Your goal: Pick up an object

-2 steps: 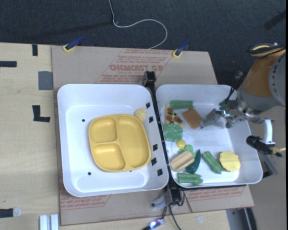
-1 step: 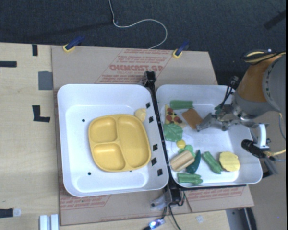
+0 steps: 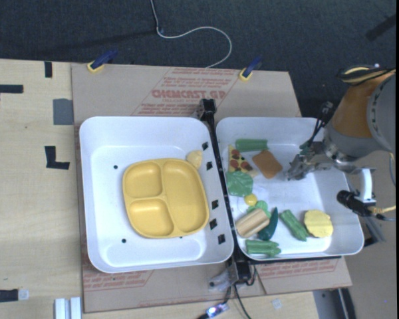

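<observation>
I see light wooden bench (image 3: 26, 198), brown cardboard sheet (image 3: 179, 92), then dark carpet (image 3: 66, 12) at 12 o'clock. Small plastic toy foods (image 3: 253, 221) lie in the right shallow white bin (image 3: 349, 244). Two-finger gripper (image 3: 296, 168) at 3 o'clock: grip state indeterminate.

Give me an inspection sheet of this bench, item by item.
Surface: cardboard sheet on a wooden bench, two white bins side by side.
Job's things: right bin holds toy food, including a brown slice, a yellow piece and a green leaf.
Clutter: yellow divided tray in the left bin.
Hand: hand low over the right bin, beside the brown slice.
Cables: white cable behind the bins.
Surroundings: dark floor.
</observation>
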{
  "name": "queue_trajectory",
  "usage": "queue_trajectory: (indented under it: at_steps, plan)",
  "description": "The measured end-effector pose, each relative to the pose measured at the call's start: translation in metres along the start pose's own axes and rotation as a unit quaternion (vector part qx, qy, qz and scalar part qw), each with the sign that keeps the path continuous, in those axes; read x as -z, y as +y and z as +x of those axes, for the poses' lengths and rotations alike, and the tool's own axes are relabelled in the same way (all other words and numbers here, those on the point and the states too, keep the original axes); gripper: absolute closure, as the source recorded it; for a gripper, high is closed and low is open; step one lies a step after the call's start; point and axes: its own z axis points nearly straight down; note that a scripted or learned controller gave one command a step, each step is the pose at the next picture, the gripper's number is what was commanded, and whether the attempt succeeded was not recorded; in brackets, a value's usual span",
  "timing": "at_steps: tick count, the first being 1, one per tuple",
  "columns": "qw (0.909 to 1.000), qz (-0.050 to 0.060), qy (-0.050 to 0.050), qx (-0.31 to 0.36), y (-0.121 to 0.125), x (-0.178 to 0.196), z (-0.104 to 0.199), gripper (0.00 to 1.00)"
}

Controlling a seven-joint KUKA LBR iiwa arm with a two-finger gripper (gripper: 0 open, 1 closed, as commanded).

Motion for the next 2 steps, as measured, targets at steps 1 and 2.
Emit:
queue_trajectory:
  at_steps: [1, 2]
  plan:
    - [1.0, -0.002, 0.001, -0.001, 0.002, 0.063, 0.004, 1.0]
    - [1.0, -0.001, 0.001, -0.001, -0.006, 0.112, 0.006, 1.0]
